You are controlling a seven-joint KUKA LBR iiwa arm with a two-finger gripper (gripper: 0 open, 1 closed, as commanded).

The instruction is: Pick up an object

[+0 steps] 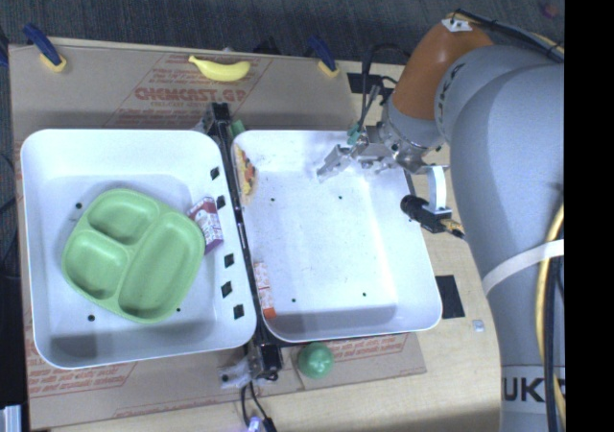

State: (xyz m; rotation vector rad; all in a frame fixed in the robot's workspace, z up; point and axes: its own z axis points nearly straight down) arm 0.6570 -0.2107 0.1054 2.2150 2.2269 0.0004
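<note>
My gripper (329,165) hangs over the far end of the right bin (384,272), its metal fingers pointing left and spread apart with nothing between them. In the left bin (38,228) lies a green divided plate (132,252), with a small dark red packet (206,221) beside it at the plate's right. A flat yellow and red item (247,174) rests against the right bin's left wall at the far end. Another orange and white item (263,292) lies along the same wall nearer the front.
A yellow banana (221,66) lies on the cardboard behind the bins. A green ball (314,360) sits on the bench in front of the right bin. Blue clamps (44,46) hold the cardboard's far edge. The grey arm (499,132) covers the right side.
</note>
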